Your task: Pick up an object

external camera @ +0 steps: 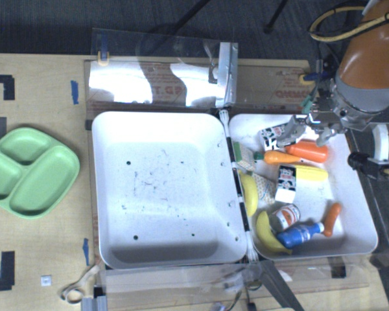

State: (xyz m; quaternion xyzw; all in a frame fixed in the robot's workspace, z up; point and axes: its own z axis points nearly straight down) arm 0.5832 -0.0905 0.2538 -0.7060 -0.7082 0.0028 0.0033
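The right bin (pixel 356 193) holds a jumble of objects. An orange carrot (pixel 292 157) lies beside a red-orange piece (pixel 311 151), with a yellow box (pixel 309 173) just below them. Two bananas (pixel 249 196) curve along the bin's left side. A can (pixel 285 216), a blue bottle (pixel 300 234) and a small orange item (pixel 332 216) lie near the front. A black-and-white packet (pixel 272 137) sits at the back. My gripper (pixel 311 131) hangs open over the bin's back, just above the red-orange piece, with nothing between its fingers.
The left bin (pixel 117 135) stands beside the right one, sharing a middle wall. A green divided plate (pixel 29 170) lies on the bench at far left. A clear panel (pixel 155 70) stands behind the left bin. Cables loop at the upper right.
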